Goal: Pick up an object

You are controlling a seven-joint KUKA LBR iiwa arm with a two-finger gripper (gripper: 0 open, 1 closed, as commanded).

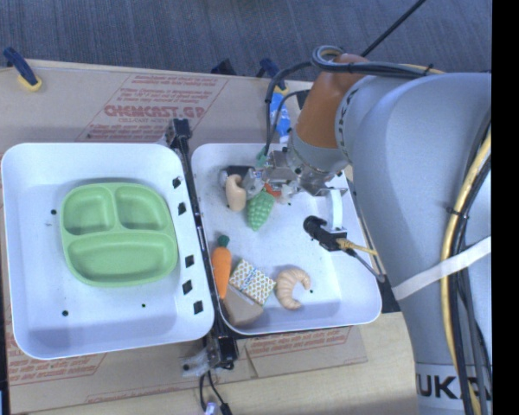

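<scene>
Hovering our gripper low over the green grapes in the right bin, we cannot tell its state, so next probably comes closing and lifting.

The gripper hangs over the far part of the right bin, just above a green bunch of grapes, while the left bin holds a green divided plate.

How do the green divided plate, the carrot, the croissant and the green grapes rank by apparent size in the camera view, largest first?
1. Green divided plate, by far the largest.
2. Carrot, the longest of the small toys.
3. Croissant and green grapes look about alike, so I won't rank them.
</scene>
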